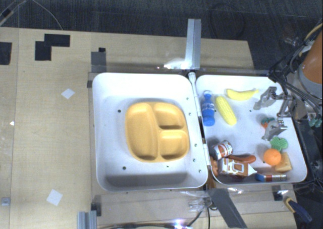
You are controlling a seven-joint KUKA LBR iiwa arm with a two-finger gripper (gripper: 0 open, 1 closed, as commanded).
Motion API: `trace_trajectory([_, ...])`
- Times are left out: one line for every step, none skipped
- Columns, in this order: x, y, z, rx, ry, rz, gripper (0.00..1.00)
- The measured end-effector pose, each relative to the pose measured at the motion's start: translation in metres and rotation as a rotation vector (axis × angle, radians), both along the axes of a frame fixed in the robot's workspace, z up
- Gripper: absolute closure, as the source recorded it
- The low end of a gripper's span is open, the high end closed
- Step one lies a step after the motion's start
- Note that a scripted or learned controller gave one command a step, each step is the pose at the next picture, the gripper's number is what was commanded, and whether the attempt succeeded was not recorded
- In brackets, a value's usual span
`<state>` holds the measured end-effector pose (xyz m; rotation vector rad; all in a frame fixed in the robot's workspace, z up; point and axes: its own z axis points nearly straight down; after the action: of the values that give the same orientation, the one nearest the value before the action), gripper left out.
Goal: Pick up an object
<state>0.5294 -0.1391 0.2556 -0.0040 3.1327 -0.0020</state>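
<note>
My claw (270, 114): fingers spread, pinching nothing, poised over the shallow white right bin (252, 82).
Likely target: small red-orange toy (266, 121) between my fingers.

A yellow three-compartment plastic tray (155, 131) lies in the left white bin (106, 122). The right white bin (247, 82) holds a blue bottle (207, 109) by its left wall, a yellow corn cob (225, 110) beside it, a yellow banana (240, 94) behind, and an orange ball (272, 157) near the front right corner.
</note>
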Motion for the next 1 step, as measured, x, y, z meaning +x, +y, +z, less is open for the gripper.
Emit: trace_trajectory([0.0139, 0.0099, -0.1655, 0.002, -0.007, -0.444, 0.00])
